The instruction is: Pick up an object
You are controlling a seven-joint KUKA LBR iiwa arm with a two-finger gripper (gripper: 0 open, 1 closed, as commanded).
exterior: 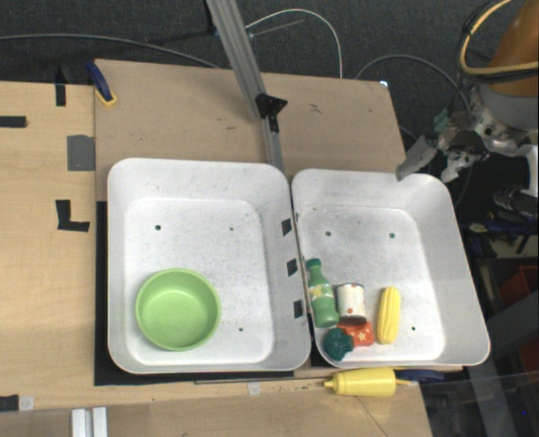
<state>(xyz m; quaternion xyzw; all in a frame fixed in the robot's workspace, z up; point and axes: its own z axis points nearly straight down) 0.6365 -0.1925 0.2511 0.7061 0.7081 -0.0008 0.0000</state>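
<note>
While the grey arm with its orange band hangs off at about two o'clock, its two-finger gripper (431, 156) sits just beyond the far right corner of the right-hand shallow white bin (433, 244), and from where I stand I cannot tell how it is set, wide or narrow; nothing looks to be carried. Candidates for picking lie clustered at that bin's six o'clock end: a green plastic bottle (321, 294) lying lengthwise, a small white cylinder can (350, 297) beside it, a yellow corn cob toy (389, 314) to its right, a red rounded piece (360, 333) and a dark green ball-like piece (338, 344) touching below. Across in the left-hand white bin (197, 189) a lime green round bowl (177, 309) rests at seven o'clock. I'd judge this the approach stage; next it must travel toward the cluster, choose one piece, perhaps the corn at the outer edge, and descend cleanly without jostling neighbours.
</note>
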